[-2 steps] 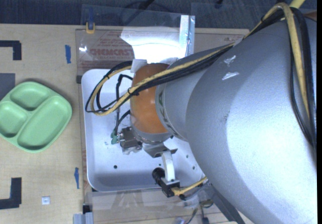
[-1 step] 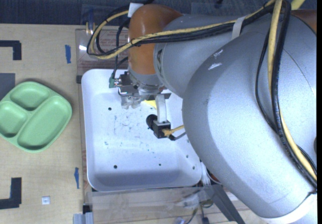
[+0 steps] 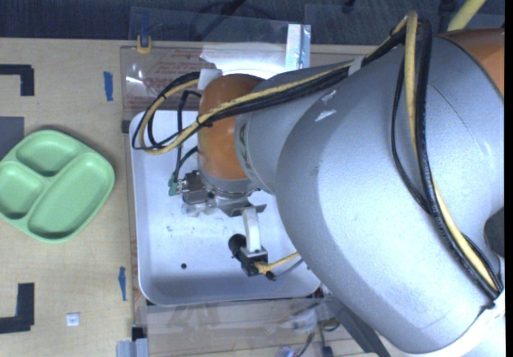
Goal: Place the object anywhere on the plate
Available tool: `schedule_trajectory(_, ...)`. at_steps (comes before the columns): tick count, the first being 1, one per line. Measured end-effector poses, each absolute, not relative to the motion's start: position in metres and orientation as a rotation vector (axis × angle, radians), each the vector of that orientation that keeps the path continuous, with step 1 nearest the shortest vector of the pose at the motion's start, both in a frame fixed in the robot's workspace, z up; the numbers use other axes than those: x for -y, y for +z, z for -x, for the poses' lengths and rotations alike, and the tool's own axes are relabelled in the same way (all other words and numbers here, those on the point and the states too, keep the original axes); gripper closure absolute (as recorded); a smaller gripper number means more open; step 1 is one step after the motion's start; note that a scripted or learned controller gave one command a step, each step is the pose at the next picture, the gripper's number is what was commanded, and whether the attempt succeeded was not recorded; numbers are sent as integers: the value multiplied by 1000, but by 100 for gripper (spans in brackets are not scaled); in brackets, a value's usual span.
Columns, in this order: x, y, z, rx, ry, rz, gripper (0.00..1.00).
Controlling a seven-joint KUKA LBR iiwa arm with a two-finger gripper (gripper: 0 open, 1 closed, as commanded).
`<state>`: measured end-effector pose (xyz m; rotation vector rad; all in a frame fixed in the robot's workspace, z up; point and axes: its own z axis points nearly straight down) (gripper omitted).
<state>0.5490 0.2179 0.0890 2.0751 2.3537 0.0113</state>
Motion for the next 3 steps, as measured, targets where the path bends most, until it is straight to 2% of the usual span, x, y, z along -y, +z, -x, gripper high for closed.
schedule_trajectory(1,-199,89,-638,-2289,12,-2142,100)
schedule_trajectory(2,-199,88,-637,-2290,8,-2144,0)
schedule_trajectory(3,-196,98,-662,-2171,-27,-2289,0)
